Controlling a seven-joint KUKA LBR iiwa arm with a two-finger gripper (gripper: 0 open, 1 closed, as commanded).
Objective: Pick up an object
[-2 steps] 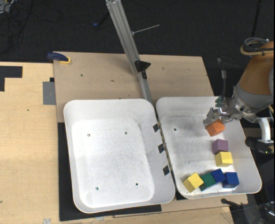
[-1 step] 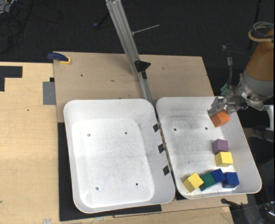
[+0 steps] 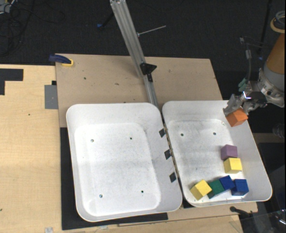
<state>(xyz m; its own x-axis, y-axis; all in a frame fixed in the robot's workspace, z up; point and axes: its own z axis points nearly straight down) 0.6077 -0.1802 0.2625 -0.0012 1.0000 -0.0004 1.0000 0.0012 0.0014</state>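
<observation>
Here, the orange block (image 3: 237, 117) sits tilted at the fingertips of the gripper (image 3: 236, 108), lifted above the upper right rim of the right bin (image 3: 196, 140). The block appears clasped between the closed-in fingers, though the contact is small in view. Lower in the same bin, a purple block (image 3: 229, 152) rests just above a yellow block (image 3: 233, 165). Along the bottom wall lie a second yellow block (image 3: 200, 189), a green block (image 3: 214, 188) and two blue blocks (image 3: 233, 184), close together. The left bin (image 3: 85, 118) adjoins on the left.
</observation>
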